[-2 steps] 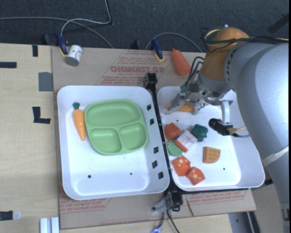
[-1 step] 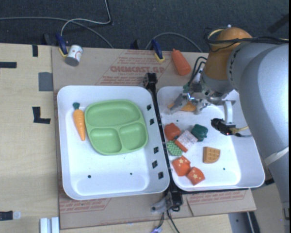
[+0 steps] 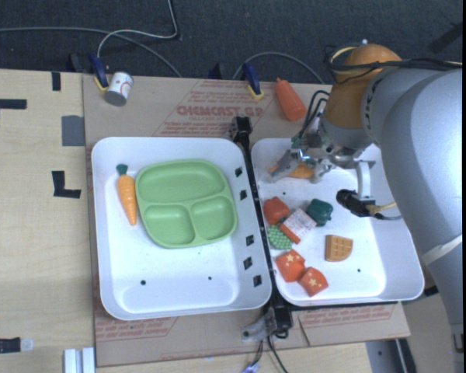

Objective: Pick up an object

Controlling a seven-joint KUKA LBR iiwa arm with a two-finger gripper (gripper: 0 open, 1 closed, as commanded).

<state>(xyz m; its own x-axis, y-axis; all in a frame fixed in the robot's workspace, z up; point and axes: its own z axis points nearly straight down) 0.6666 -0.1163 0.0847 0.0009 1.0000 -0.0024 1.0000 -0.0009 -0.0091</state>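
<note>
My gripper (image 3: 299, 164) is low over the far left part of the right bin (image 3: 388, 274). A small orange piece (image 3: 301, 172) lies right under it, partly hidden by it. Nearer the front lie a red piece (image 3: 276, 208), a white and red packet (image 3: 299, 224), a dark green object (image 3: 320, 210), a green checked piece (image 3: 279, 238), a tan waffle (image 3: 338, 247) and two orange-red pieces (image 3: 290, 264) (image 3: 312, 280). None of these touch the gripper.
The left bin (image 3: 171, 290) holds a green divided plate (image 3: 188, 202) and a toy carrot (image 3: 126, 195) by its left wall. Behind the bins on the cardboard lie an orange toy (image 3: 290, 99) and a small can (image 3: 119, 86). The arm's grey body covers the right side.
</note>
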